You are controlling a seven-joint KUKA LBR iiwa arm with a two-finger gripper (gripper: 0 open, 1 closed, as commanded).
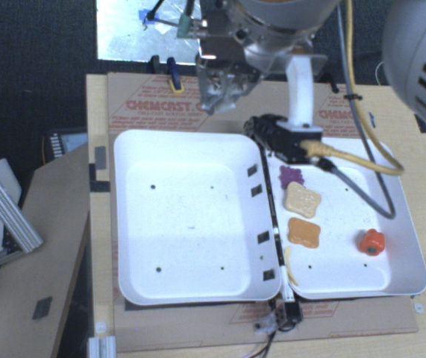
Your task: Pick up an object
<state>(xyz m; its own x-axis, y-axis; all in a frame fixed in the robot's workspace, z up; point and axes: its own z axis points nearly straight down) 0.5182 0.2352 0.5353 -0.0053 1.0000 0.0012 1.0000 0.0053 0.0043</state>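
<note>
Roughly mid-right in the right bin (347,274), the red-orange round piece (371,242) is my pick: it lies alone on bare white floor, well apart from everything else. Nearer the divider, a pale toast-like slice (303,199) and an orange-brown cracker (304,233) lie just beside each other, with a small purple piece (292,176) above them and a thin yellow strip (289,263) against the bin's inner wall. The left bin (190,222) lies beyond the divider.

The gripper (220,92) hangs over the bench behind the bins, far from any object. It is blurred, and I cannot tell whether it is open or closed; nothing is visibly in its hold.

To do this step well, I judge it best to bring the gripper squarely above the round piece, descend straight, and close across its widest part. It looks likely to roll if nudged off-centre. The flat pieces would probably be harder to get under.
</note>
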